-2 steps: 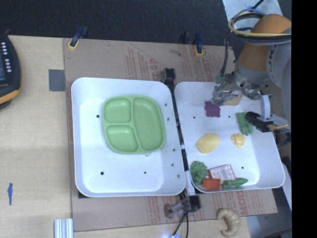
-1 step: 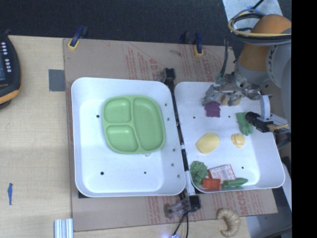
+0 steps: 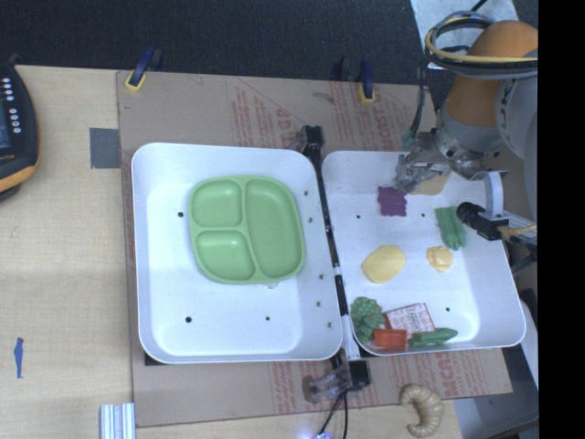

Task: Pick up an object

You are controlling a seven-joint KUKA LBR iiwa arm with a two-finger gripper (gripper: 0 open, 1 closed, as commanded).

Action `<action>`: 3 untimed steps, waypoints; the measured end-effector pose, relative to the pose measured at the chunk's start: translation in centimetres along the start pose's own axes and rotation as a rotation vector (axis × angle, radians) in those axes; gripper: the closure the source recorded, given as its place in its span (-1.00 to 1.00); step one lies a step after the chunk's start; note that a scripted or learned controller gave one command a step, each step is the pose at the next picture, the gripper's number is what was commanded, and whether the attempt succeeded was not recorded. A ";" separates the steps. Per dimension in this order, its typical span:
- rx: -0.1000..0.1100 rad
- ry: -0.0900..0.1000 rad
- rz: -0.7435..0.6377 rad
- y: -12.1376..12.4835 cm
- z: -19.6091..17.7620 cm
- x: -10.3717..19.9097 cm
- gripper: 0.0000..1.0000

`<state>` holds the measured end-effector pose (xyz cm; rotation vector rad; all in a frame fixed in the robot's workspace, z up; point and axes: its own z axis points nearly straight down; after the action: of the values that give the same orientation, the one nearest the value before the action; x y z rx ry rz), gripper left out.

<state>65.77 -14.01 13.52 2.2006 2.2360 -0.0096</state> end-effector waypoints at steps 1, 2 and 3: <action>0.001 0.000 -0.001 0.0 0.0 0.0 -1.00; 0.006 0.007 0.010 -0.2 4.5 0.7 -1.00; 0.001 0.005 0.008 0.0 3.1 0.6 1.00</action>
<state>65.74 -13.46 10.47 2.2122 2.2308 -0.0045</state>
